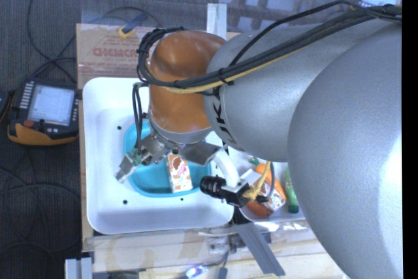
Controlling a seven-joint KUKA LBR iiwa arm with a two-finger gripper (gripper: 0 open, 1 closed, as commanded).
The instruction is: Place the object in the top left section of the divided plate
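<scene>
On grey carpet, bench [98, 52], white bin [104, 206], blue plate [147, 181], end effector [171, 166] clamped on carton [179, 174].

Grey arm [313, 88] reaches in from right, orange band above wrist; pincer [160, 163] points down, low.

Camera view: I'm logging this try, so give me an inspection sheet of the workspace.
Surface: white left bin on a bench.
Job's things: blue plate in that bin, mostly hidden by the arm; small carton upright over the plate, below the wrist.
Clutter: orange and green items in the right bin.
Gripper: gripper over the plate; grasp on carton unclear.
Cables: black cables along the arm.
Surroundings: pendant on carpet, left.
</scene>
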